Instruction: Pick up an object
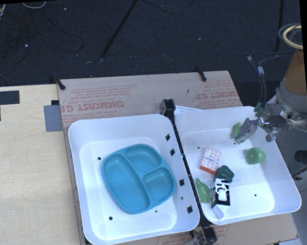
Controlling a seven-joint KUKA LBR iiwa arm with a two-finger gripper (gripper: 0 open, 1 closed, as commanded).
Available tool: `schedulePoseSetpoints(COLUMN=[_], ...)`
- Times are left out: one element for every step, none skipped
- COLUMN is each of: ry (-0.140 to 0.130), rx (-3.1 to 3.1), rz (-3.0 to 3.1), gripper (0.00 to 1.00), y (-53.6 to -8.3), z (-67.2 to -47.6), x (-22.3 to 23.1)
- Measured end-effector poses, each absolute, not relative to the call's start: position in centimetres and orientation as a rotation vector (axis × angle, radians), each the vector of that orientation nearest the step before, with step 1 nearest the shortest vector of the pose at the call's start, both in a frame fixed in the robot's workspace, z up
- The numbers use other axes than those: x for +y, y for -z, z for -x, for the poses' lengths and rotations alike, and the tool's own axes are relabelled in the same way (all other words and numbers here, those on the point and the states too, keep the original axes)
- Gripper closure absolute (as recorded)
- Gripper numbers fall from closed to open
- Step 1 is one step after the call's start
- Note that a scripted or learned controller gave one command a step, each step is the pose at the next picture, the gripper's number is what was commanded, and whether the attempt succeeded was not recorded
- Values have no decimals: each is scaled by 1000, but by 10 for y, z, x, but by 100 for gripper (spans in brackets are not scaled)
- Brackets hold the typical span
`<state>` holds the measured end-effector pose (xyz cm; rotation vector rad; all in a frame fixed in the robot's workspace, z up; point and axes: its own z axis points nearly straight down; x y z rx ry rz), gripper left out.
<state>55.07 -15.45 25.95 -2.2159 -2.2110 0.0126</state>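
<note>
Two bins (86,146); one blue plate (138,177), perhaps five small items (217,175).

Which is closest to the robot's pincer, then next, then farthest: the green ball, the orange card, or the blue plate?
From the pincer:
1. Green ball, just below it in the right bin.
2. Orange card, farther left, mid right bin.
3. Blue plate, in the left bin.

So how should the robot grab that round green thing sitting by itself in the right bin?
Probably straight from above, closing across the middle of the round green object. It looks small and lumpy, with bare white floor of the right bin all round it, so fingers could likely drop on either side. The gripper hangs nearby, up and to its left.
</note>
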Motion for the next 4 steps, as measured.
schedulePoseSetpoints(ry=[-2, -6, -6, -4], rx=[-2219, -2216, -2216, -2217], rz=[2220, 2218, 2217, 2217], gripper=[0, 0, 0, 0], y=[-266, -219, -168, -105], z=[-553, -546, -536, -534], x=[-154, -159, -161, -158])
